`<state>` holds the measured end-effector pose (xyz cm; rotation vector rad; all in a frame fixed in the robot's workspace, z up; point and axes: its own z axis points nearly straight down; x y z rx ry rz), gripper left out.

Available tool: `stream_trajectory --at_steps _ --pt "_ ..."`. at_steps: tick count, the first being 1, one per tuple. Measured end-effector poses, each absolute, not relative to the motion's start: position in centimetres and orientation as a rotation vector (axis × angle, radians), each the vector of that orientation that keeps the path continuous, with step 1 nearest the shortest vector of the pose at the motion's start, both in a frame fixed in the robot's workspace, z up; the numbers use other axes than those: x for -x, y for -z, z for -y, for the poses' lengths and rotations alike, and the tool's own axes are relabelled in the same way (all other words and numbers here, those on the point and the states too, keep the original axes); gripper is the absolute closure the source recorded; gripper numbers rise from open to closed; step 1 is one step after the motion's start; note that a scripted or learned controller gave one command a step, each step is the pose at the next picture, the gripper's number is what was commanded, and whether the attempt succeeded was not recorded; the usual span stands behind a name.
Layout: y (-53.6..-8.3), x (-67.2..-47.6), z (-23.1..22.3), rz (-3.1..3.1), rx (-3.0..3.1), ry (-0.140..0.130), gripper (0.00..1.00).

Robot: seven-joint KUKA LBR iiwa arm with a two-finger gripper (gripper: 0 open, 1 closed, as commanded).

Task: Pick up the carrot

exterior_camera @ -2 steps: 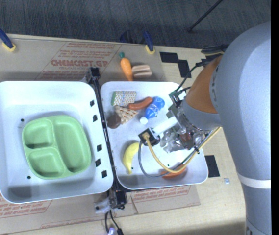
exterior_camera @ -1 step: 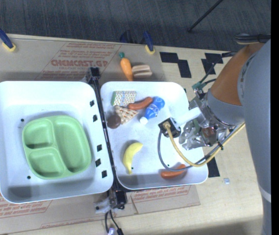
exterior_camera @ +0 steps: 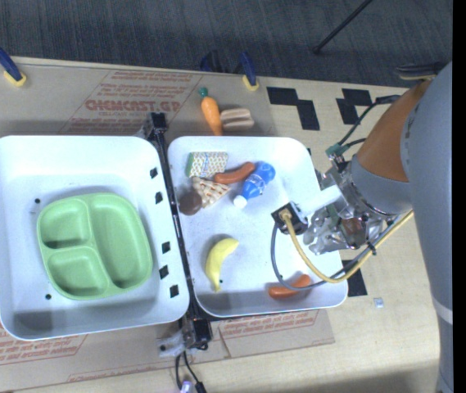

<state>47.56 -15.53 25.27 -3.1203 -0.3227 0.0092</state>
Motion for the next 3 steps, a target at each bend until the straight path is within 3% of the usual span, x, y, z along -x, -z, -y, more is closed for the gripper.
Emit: stream_trajectory --at_steps 1,2,3 --pt "-25.7 -47.8 13.3 0.325 3.119 -0.007 1.0" --pt "-26.5 -47.6 16.7 0.321 3.122 -0.005 1.0" --pt "-27.9 -47.6 17.1 0.324 3.121 -0.005 1.0"
